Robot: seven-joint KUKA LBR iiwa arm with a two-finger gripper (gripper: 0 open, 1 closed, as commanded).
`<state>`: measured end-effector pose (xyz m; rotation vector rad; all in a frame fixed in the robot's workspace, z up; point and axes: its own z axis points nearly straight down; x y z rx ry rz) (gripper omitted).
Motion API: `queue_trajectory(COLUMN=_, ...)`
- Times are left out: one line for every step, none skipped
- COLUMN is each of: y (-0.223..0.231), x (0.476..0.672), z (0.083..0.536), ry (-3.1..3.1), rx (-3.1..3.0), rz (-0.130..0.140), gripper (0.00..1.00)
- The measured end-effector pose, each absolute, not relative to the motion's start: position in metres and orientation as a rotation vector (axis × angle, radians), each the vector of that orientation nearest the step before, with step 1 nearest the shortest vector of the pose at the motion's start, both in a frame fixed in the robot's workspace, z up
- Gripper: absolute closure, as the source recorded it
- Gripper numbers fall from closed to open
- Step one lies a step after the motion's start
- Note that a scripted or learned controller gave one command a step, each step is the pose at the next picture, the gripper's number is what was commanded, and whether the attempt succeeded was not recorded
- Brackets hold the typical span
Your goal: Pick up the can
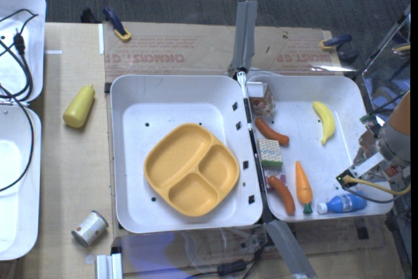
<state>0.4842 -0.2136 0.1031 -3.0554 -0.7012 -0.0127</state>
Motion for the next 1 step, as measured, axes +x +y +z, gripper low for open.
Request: queue_trajectory(y=-0.1924, x=0.478, z=0.2399, ry=-0.837, rx=-3.028, rz=0.005, gripper=1.0)
